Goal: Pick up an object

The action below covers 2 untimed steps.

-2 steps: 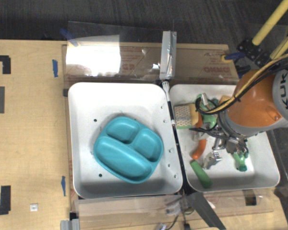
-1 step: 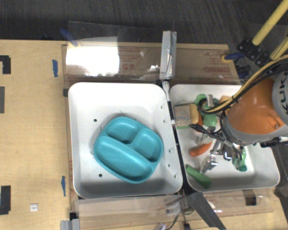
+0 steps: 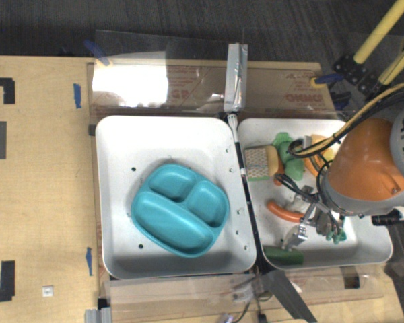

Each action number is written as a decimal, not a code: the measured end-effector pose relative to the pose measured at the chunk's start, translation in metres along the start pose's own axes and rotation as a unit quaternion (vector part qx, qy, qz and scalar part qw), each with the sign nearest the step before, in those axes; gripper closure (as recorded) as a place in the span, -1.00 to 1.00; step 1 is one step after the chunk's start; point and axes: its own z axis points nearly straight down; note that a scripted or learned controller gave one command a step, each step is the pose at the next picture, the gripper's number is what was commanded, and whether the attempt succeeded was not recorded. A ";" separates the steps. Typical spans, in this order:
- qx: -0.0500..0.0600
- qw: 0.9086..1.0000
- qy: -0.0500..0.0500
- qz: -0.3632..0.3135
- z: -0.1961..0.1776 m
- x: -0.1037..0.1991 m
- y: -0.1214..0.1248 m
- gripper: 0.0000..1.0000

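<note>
Starting at the left, the left bin (image 3: 114,147) had just the teal plate (image 3: 180,208) sitting in the middle (one of those divided kid plates, three sections), and nothing was going on near it.

Over the divider, the right bin (image 3: 374,251) was where the clutter was: a tan sponge-looking block (image 3: 257,163) at the top left, something green (image 3: 287,155) just beside it, an orange carrot-ish piece (image 3: 283,211) lower down, and a dark green thing (image 3: 283,254) against the front wall.

The gripper (image 3: 297,235) was down low in that bin, between the orange piece and the dark green thing, with the orange-banded arm (image 3: 367,163) coming in from the right. Honestly it was too small and cluttered for me to tell how the jaws stood.

So my read: nothing was lifted at that point. Every object looked to be lying on the bin floor, so the actual grab and lift were all left to do.
</note>
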 end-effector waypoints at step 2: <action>0.001 0.992 0.005 -0.128 0.005 -0.133 0.049 -1.00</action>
